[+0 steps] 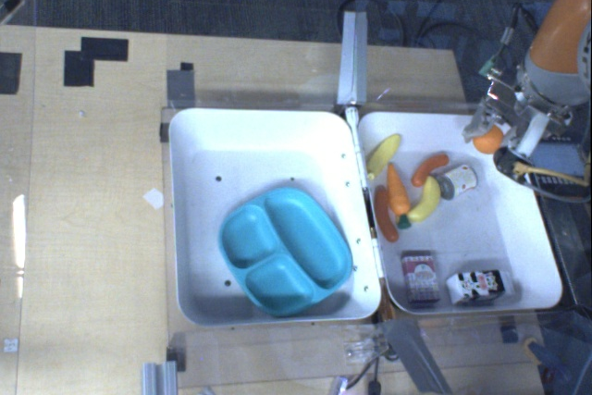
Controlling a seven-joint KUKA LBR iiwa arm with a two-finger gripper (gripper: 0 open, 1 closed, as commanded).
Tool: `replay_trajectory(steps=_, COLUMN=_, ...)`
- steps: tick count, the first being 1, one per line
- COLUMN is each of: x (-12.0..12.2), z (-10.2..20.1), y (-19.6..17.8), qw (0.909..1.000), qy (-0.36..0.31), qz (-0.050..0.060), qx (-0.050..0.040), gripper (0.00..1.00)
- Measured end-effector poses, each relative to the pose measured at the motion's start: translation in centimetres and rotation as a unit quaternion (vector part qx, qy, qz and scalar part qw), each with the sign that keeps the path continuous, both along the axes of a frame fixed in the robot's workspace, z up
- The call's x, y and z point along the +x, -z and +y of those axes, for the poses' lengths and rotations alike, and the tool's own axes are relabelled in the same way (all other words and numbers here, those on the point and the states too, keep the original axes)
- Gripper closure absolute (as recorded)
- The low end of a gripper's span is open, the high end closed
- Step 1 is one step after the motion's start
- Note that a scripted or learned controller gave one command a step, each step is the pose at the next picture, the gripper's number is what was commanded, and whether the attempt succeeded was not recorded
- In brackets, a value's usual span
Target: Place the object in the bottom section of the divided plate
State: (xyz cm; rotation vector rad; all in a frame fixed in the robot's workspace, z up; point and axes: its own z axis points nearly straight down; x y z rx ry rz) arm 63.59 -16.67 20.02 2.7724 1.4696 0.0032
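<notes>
One blue divided plate (285, 251) lies in the left bin (199, 153); two bananas (384, 153) lie right. The gripper (499, 136) clasps one orange (487, 141).

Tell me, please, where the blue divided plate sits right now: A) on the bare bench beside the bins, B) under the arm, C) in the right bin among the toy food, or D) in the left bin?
D: the blue divided plate lies in the left bin, while the carrot and bananas lie in the right bin.
</notes>
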Motion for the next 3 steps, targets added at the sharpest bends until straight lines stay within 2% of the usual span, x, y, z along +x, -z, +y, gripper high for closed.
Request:
replay_trajectory(steps=1, x=0.0, z=0.0, y=0.0, qw=1.0, qy=0.0, qz=0.0, qx=0.0, gripper=0.0)
replay_trajectory(steps=2, x=0.2, z=0.1, y=-1.2, qw=1.0, qy=-0.003, qz=-0.002, qx=-0.0006, gripper=1.0)
replay_trajectory(steps=3, x=0.2, z=0.1, y=-1.2, qw=1.0, qy=-0.003, qz=-0.002, qx=-0.0006, gripper=0.0)
